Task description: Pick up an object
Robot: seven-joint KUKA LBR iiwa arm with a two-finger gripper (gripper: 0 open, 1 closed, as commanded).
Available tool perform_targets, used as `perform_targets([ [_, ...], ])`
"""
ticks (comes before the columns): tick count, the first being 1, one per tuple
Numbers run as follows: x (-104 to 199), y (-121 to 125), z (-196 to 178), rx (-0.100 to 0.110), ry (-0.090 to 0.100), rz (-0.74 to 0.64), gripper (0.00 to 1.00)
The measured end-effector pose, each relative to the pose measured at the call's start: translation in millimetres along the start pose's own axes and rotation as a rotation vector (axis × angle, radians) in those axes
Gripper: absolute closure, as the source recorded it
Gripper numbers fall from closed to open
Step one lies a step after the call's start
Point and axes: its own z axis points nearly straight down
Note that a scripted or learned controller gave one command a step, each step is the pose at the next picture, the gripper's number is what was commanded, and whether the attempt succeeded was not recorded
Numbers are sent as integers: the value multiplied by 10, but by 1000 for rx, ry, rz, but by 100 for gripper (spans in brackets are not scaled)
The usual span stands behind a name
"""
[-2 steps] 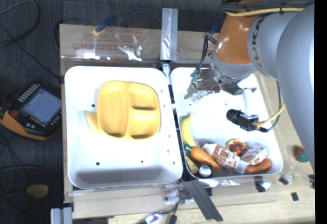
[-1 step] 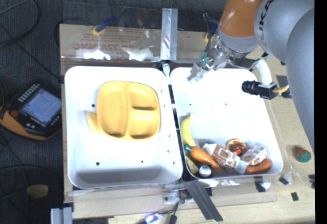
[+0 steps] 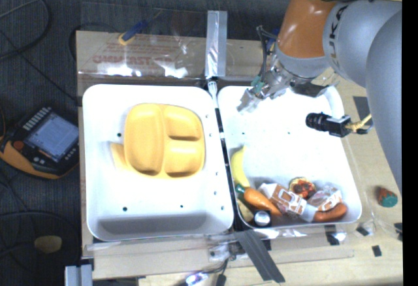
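Note:
The right bin (image 3: 287, 141) holds a pile of small objects along its near edge: a yellow banana (image 3: 239, 167), an orange carrot (image 3: 258, 200), wrapped snack packets (image 3: 287, 200) and a reddish sausage-like piece (image 3: 330, 213). My gripper (image 3: 251, 98) hangs over the far left corner of that bin, well away from the pile, with nothing visible between its fingers. The grey arm with its orange band (image 3: 310, 17) reaches in from the upper right. The left bin (image 3: 104, 167) holds a yellow divided tray (image 3: 163, 139) lying upside down.
A black cylindrical part (image 3: 323, 122) on a yellow cable sits over the right bin's far right. A clear plastic sheet (image 3: 144, 49) lies behind the bins. A handheld pendant (image 3: 42, 141) rests on the floor at the left.

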Motion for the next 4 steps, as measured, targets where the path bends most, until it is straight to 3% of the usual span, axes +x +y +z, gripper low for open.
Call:
perform_targets([
  [1,107,-374,99,-1,5,107,100],
  [2,-229,309,-361,-1,1,194,100],
  [4,-637,125,-551,-1,0,204,100],
])
